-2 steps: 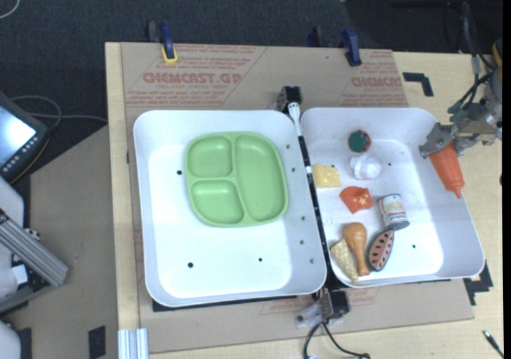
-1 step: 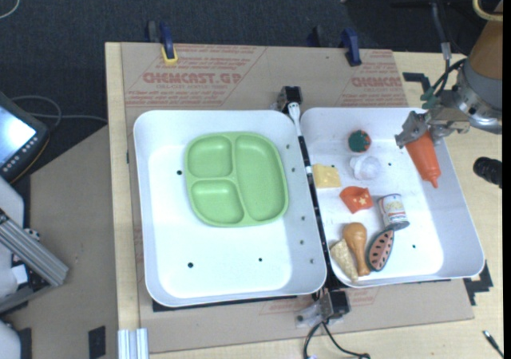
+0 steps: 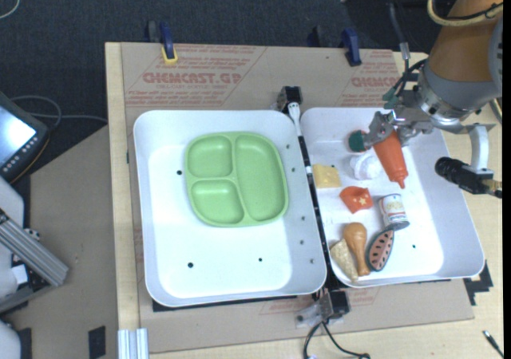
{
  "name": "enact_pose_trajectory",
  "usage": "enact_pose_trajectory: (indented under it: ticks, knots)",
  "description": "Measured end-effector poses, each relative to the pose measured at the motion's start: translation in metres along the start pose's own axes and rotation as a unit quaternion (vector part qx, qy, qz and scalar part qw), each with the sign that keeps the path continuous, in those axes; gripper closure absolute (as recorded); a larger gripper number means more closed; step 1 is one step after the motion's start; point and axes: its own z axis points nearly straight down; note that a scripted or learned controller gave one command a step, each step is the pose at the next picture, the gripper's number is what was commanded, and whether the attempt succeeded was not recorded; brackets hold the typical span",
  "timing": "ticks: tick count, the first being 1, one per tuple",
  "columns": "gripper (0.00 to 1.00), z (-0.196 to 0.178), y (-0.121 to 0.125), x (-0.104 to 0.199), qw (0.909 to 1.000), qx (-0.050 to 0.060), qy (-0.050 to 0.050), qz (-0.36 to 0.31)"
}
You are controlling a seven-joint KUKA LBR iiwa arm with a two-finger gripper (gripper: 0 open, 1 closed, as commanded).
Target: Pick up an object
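Currently we see the pincer (image 3: 389, 128) over the right bin (image 3: 455, 214), the orange carrot (image 3: 392, 158) just below it. Its opening: cannot tell. No lift evident; pickup remains.

1. My arm (image 3: 463, 38): grey body, orange band above the wrist.
2. Left bin (image 3: 160, 270): white, a few small black dots on its floor.
3. Right bin (image 3: 455, 230): white.
4. Divided plate (image 3: 237, 178): pale green throughout.
5. Carrot-shaped piece (image 3: 392, 159): orange-red.
6. Round item (image 3: 356, 141) beside it: dark green.
7. Lump (image 3: 366, 166) below that: white.
8. Flat square (image 3: 326, 176): pale yellow.
9. Chunky piece (image 3: 357, 198): red with a small yellow mark.
10. Small can (image 3: 394, 211): white label, red and dark print.
11. Drumstick shape (image 3: 356, 244): golden brown.
12. Oval slice (image 3: 379, 250): dark rim, reddish centre, speckled.
13. Bench board (image 3: 239, 70): tan, faded red lettering.
14. Clamps (image 3: 168, 40): blue, one with yellow.
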Motion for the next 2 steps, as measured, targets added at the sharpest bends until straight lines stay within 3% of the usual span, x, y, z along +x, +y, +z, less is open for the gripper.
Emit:
enact_pose_trajectory:
  ticks: [1,2]
  knots:
    - [1.00,0.006,0.016,0.030,1.0000,-0.002,-0.002,0.001]
    - [1.00,-0.014,0.018,0.027,1.0000,-0.003,-0.002,0.002]
